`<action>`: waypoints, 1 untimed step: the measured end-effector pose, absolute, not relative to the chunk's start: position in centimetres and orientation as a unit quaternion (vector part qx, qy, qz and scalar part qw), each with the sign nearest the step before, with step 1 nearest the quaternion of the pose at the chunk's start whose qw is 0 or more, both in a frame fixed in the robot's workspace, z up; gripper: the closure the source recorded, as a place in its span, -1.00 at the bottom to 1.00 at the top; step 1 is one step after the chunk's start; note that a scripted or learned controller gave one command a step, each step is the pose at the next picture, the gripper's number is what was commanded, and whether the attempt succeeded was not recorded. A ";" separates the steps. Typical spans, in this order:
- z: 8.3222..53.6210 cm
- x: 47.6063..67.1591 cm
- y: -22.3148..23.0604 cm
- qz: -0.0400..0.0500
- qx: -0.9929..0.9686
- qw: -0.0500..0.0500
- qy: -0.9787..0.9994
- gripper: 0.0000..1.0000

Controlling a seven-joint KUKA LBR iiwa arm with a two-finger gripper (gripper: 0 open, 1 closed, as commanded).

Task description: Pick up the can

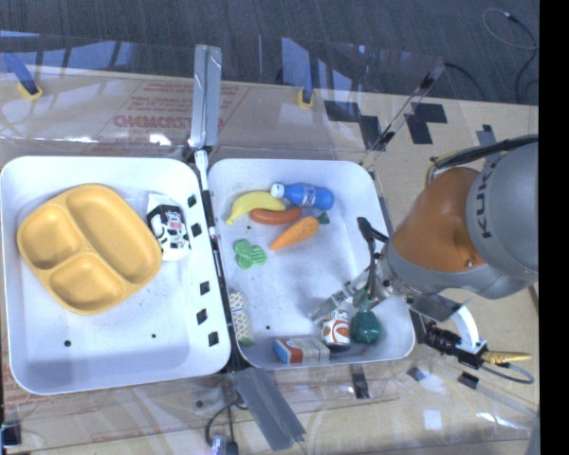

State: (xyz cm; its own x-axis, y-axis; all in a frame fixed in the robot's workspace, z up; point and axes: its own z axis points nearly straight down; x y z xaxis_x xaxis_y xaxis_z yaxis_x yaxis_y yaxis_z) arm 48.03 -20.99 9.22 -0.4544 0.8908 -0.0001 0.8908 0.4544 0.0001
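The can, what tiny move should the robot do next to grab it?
Probably lower straight down. The gripper seems to hang right over the can near the right bin's front edge, beside a green toy.

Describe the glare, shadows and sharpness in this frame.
Camera view: soft overhead light, pale glare streaks on the clear panels behind the bins; faint shadows under the yellow divided plate and carrot; the hand near the can looks slightly blurred, small items are low in detail.

The grey arm bears the letters "KU"; the bench sheet's red print is unreadable.
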 end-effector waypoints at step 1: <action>10.2 48.1 -20.9 0.000 0.520 0.000 0.854 1.00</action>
